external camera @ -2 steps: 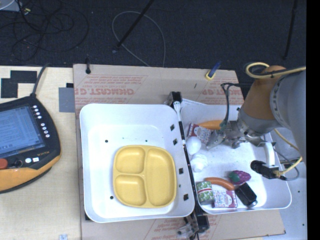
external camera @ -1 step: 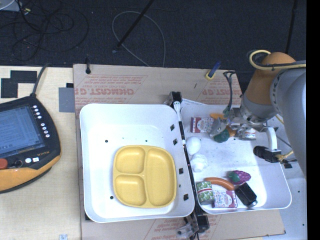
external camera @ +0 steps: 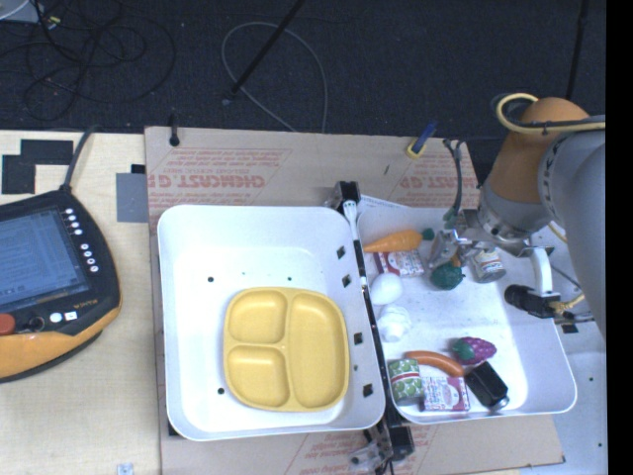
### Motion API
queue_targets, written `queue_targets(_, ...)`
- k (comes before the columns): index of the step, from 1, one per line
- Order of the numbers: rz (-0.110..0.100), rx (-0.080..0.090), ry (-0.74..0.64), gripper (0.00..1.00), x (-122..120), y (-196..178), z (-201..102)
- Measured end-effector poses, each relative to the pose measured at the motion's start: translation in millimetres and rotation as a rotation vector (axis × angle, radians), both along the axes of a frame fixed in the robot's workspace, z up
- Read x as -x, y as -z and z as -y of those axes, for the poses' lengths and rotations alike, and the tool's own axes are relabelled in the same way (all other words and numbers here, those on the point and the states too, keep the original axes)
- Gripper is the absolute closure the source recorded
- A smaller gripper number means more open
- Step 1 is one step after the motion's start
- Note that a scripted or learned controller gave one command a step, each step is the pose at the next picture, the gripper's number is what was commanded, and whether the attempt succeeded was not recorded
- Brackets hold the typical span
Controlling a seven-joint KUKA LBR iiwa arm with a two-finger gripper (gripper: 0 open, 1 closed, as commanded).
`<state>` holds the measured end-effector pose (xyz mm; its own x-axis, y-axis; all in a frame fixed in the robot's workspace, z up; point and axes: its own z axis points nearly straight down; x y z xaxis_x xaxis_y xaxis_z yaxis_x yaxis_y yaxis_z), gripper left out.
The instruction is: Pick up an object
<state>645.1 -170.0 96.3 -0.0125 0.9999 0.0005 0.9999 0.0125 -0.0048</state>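
Observation:
My gripper [external camera: 450, 253] is low over the back of the right bin [external camera: 539, 339]. It sits just above a dark green round object [external camera: 447, 277] and seems to touch its top. Left of that lie an orange carrot [external camera: 394, 240], a red and white packet [external camera: 405, 262] and a white egg [external camera: 386, 289]. A second white lump [external camera: 394, 322] rests below the egg. At the bin's front are a red sausage [external camera: 433, 362], a purple fruit [external camera: 475, 348], a black block [external camera: 487, 385] and two printed packets [external camera: 406, 377] [external camera: 445, 394].
The left bin [external camera: 198, 265] holds a yellow divided plate [external camera: 287, 348]. A raised divider [external camera: 358, 295] runs between the bins. A teach pendant [external camera: 49, 275] lies on the bench at far left. Cables hang beside the wrist near the right bin's back edge.

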Motion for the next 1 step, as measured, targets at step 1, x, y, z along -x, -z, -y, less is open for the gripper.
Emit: queue_targets(1, 0.0, -0.001, 0.01, 1.0, 54.3, -95.9, -45.7)
